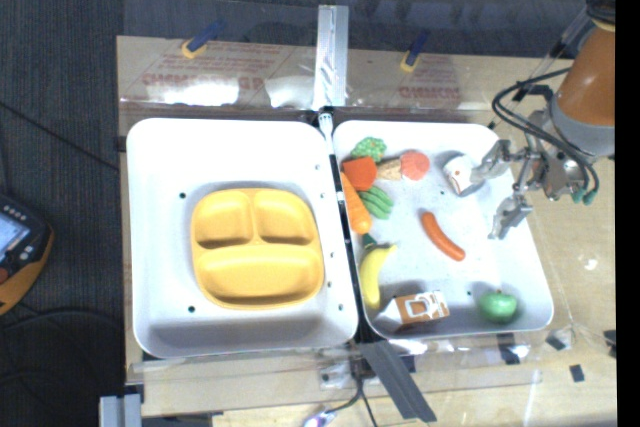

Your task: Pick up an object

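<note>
The right bin [520, 260] holds several toy foods: a red sausage [441, 235], a banana [372, 271], a green apple [498, 305], a small orange carton [420, 307], a carrot [356, 191] and a broccoli [370, 148]. There is also a brown-and-red piece [408, 165] and a small white-and-red item [455, 177]. My gripper [500, 190] hangs over the bin's right side, open, with one finger [488, 163] close to the white-and-red item and the other [508, 216] right of the sausage. Nothing sits between the fingers.
The left bin [160, 165] carries a yellow divided tray [258, 245]. A metal divider [332, 45] stands behind the seam between the bins. Black cables [520, 100] loop off my wrist at the right. A dark device [20, 245] lies on the floor at far left.
</note>
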`<state>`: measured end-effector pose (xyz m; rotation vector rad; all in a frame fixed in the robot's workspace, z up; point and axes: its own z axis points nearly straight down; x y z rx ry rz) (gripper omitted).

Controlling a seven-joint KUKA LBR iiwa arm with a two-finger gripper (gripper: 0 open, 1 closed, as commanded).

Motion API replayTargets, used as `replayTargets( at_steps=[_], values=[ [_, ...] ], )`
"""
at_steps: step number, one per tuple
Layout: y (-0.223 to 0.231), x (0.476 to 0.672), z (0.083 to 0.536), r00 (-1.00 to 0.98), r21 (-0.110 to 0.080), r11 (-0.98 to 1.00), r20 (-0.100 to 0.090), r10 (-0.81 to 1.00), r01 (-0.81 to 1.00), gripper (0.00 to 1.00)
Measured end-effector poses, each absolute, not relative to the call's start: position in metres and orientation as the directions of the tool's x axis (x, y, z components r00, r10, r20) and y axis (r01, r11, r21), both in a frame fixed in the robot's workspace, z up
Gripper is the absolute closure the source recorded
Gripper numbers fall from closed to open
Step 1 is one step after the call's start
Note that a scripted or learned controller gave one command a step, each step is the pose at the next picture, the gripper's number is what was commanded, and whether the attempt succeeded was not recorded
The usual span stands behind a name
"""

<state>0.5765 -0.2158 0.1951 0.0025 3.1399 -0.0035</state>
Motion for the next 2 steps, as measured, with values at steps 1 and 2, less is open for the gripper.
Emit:
replayTargets(
  at_steps=[1,2],
  values=[
    [-0.197,0.593,0.106,-0.999,-0.010,0.999,-0.021,-0.043,-0.043,0.00],
    [-0.141,0.582,0.090,-0.993,-0.007,0.993,-0.012,-0.117,-0.117,0.00]
  ],
)
